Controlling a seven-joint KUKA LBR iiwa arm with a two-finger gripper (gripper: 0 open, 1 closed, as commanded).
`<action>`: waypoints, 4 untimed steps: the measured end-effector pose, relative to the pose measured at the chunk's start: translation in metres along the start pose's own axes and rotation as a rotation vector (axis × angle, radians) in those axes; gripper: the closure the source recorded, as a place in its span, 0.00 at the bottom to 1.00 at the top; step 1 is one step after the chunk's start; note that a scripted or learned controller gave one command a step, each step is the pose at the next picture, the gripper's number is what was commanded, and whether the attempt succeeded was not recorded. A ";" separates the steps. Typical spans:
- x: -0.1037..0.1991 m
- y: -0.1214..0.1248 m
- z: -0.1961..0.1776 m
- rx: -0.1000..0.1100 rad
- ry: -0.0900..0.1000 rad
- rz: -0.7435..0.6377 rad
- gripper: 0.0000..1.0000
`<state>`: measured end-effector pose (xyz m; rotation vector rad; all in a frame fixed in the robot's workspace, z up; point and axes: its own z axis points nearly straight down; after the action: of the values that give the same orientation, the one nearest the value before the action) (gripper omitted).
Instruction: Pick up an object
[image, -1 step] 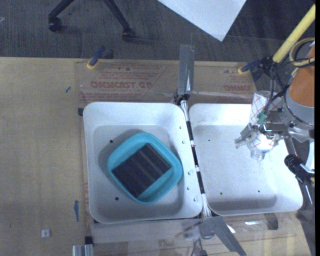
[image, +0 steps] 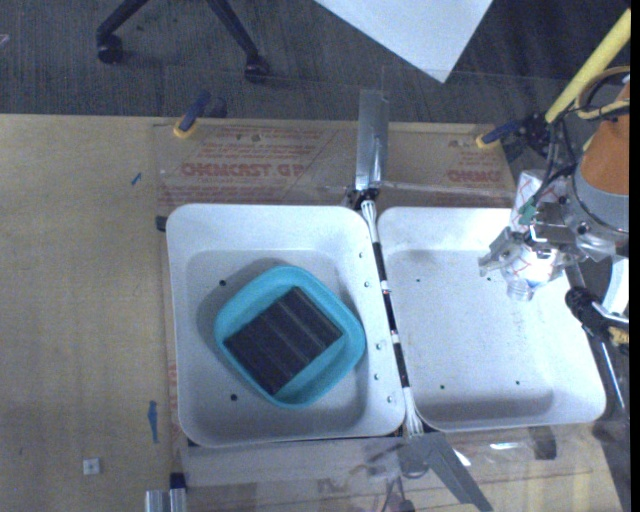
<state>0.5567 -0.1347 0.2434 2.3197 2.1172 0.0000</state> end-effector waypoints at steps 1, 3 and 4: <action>-0.039 0.041 0.039 -0.001 -0.001 -0.048 0.00; -0.020 0.055 0.018 -0.001 -0.001 -0.112 0.00; -0.066 0.101 0.145 -0.001 0.010 -0.083 0.00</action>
<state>0.6516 -0.2098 0.0989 2.2348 2.2156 0.0128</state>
